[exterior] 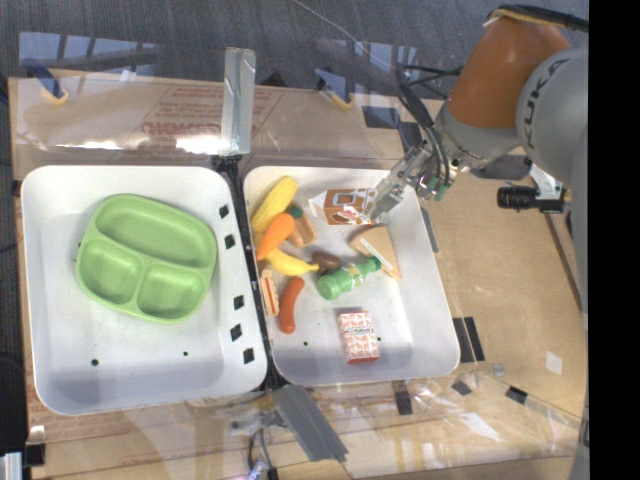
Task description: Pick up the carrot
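- Left bin (60, 298): you've got a green divided plate (147, 258) sitting in it, centre-left of frame. Nothing of the task there; ignore it.
- Grey taped strip (238, 98) stands above the seam between the bins, upper middle. Looks like a fixing, not a target.
- Right bin (420, 338): all the toy food is heaped in its upper left half, crowded against the seam wall.
- Corn cob (274, 201) at the top of the pile, tilted.
- Carrot (276, 234), your target: orange, just below the corn, slanted, near the bin's left wall and touching a yellow banana (287, 262) under it. Tight neighbours on both sides, so a clean pinch will likely be awkward.
- Don't confuse it with the sausage (290, 303), redder and lower, just beside a small hot dog (270, 292).
- Green bottle (347, 278) lies on its side mid-bin; sandwich wedge (379, 245) right of it; pink box (358, 335) lower, apart from the rest.
- Claw (383, 200) hangs over the upper right of the bin, above a brown-and-white packet (345, 206), tilted down-left. Nothing seen between its tips; whether it's spread or closed, cannot tell.
- Judgement: the pick has not begun. The claw sits apart from the carrot, so you need to shift left and down past the packet first.
- Worktop (500, 298) at right carries only tape marks.
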{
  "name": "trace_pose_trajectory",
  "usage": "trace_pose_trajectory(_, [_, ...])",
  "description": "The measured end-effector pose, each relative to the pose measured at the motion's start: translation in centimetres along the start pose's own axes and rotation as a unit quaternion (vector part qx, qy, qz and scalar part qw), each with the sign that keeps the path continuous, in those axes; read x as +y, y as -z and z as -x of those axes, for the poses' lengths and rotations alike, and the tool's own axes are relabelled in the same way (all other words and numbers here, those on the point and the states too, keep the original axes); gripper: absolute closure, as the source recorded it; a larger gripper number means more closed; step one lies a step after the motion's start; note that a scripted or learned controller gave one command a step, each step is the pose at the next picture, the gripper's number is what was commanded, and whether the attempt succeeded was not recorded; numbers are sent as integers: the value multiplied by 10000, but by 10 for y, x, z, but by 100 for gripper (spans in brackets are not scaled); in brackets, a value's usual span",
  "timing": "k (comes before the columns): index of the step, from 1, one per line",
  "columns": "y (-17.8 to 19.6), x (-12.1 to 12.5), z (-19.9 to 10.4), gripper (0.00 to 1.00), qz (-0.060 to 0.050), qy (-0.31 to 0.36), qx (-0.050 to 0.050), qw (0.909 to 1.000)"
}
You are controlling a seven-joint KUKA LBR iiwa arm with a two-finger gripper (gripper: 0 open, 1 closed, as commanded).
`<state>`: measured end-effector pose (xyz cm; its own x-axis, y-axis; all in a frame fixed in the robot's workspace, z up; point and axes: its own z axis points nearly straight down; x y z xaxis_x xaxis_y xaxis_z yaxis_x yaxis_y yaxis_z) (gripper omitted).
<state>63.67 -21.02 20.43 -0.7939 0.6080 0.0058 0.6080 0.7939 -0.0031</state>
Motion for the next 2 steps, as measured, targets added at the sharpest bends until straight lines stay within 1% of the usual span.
trace_pose_trajectory(1, [74,10,11,100,16,609,-52,9981])
trace_pose_trajectory(2, [-28,10,-4,100,-7,-955,6,9954])
